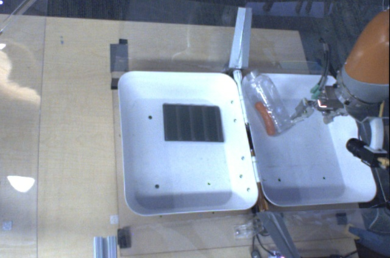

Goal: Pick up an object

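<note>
Two white bins were seen side by side on one wooden bench [67, 129]. The left bin [140, 189] held one dark ribbed pad [193, 122], lying flat near its centre. The right bin [304, 183] held one clear plastic bottle [268, 105] with an orange item inside it — one only, at the bottle's lower end. The bottle lay tilted in the upper left corner of the right bin, its top toward the bin's far edge and its side close to the wall shared with the left bin.

One arm [368, 61] was seen at the right, grey with an orange band, reaching over the right bin's upper right part. One gripper [303, 109] was pointed left toward the bottle, its tip just beside or touching the bottle's lower right side; contact could not be told. How wide the gripper stood could not be told — the tip was small and blurred. The bottle was not seen to be held.

One grey upright post [241, 37] was seen behind the bins, at the gap between them. Four dark clamps were counted at the edges of the bins.
</note>
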`<state>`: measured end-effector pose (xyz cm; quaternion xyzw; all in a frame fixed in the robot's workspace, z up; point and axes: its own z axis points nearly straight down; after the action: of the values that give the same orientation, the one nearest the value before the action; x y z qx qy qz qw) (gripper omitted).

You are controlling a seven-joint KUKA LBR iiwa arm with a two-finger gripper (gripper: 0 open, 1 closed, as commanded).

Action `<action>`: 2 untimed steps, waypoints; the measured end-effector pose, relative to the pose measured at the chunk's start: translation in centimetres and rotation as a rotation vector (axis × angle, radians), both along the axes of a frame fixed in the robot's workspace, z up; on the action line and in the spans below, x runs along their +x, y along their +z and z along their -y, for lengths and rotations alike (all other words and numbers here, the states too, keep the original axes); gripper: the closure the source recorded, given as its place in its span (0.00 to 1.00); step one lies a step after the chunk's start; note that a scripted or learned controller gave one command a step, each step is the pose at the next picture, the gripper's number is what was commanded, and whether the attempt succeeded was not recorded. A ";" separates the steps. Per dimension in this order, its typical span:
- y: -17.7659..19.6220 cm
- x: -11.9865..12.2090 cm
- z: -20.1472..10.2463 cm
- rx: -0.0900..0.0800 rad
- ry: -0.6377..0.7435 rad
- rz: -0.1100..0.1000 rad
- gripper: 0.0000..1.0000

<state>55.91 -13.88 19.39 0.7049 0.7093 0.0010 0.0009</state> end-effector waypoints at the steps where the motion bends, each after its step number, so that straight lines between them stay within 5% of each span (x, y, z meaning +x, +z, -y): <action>1: 8.6 -2.6 -2.0 -0.002 0.159 0.006 0.00; 2: -3.7 3.5 -3.7 -0.001 0.265 0.000 0.00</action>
<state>59.46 -10.15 15.70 0.6051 0.7962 0.0006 0.0010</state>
